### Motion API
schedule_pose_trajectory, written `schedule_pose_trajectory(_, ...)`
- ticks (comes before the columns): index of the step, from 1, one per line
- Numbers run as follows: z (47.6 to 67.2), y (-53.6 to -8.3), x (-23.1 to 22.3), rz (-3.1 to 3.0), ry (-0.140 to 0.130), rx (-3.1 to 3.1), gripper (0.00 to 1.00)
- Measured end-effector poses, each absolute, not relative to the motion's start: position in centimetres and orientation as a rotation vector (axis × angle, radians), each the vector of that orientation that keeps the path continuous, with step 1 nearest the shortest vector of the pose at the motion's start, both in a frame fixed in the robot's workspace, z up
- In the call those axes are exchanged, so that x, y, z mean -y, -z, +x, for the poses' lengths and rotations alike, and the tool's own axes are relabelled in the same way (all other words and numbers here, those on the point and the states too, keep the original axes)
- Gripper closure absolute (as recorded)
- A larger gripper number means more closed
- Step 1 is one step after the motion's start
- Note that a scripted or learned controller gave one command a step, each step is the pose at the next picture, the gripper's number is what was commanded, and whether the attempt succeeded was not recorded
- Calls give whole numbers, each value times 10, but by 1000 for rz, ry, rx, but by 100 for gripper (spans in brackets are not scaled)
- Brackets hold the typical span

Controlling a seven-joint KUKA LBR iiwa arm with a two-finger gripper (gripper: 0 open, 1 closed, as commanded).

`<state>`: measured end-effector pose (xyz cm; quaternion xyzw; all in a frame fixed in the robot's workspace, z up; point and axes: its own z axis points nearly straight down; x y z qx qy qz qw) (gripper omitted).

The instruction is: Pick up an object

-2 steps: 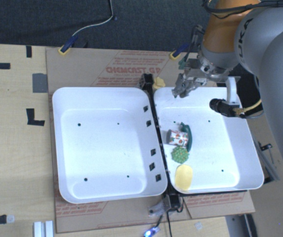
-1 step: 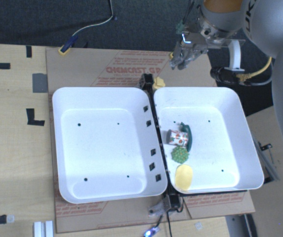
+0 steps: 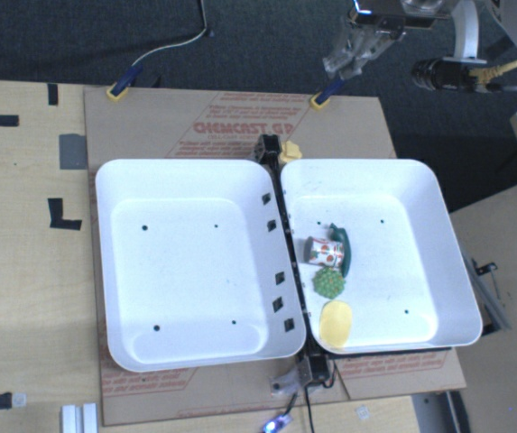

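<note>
Yellow object (image 3: pixel 335 323) in right bin (image 3: pixel 420 197); tool (image 3: pixel 346 59) above bench.

Small can (image 3: pixel 325 253) on its side, dark green piece (image 3: pixel 343 247) touching it. Green bumpy ball (image 3: pixel 329 283), yellow lemon-like lump (image 3: pixel 335 323) below (all right bin, left side).

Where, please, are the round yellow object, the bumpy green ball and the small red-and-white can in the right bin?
round yellow object (image 3: pixel 335 323): camera view, middle of its top face.
bumpy green ball (image 3: pixel 329 283): camera view, centre of its textured surface.
small red-and-white can (image 3: pixel 325 253): camera view, middle of its side.
</note>
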<state>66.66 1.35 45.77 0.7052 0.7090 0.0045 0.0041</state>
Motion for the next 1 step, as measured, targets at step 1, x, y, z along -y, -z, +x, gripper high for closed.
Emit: schedule_pose_trajectory(1,591,-541,-19,2214,-10,-2223,100)
